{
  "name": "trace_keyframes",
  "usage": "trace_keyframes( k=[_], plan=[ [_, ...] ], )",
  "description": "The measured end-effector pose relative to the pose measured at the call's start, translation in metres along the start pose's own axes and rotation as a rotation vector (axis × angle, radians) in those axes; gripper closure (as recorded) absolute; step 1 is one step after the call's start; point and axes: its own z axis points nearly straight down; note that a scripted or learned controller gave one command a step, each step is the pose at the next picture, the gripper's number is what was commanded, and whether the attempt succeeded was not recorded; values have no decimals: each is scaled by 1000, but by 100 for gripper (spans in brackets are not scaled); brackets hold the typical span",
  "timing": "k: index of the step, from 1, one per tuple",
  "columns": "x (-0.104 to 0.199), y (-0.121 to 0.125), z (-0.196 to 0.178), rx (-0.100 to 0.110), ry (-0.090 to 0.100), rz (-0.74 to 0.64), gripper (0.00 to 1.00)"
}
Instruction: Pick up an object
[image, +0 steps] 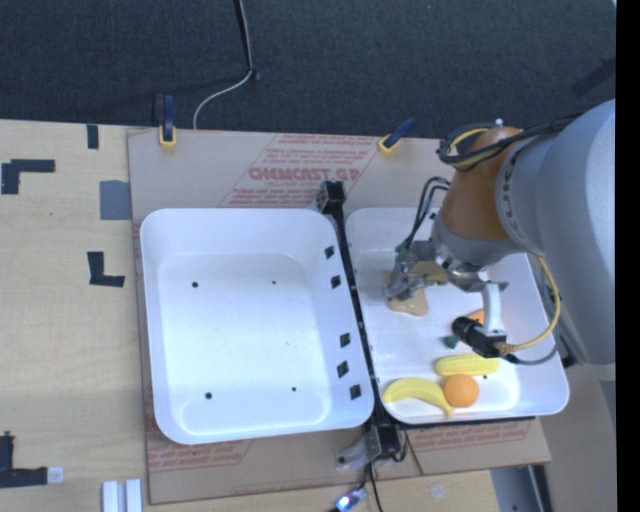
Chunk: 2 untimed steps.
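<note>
On the wooden tabletop (60, 330) lies a cardboard sheet (290, 170) printed "CHEMCAST" in red. The left bin (240, 330) sits beside the right bin (520, 400). In the right one, the end effector (405, 288) touches a tan object (410, 303); whether it grips, I cannot tell. A banana (415, 396) and orange ball (461, 391) lie near the front rim.

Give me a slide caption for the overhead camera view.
Gripper lowered over a tan object in the right bin; banana and orange lie nearby.

dark carpet (380, 60) behind wooden bench (60, 330).
</note>
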Motion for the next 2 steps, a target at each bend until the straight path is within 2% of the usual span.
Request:
trace_keyframes(
  k=[2],
  plan=[
    [0,-1,-18,3,1,0,100]
  ],
)
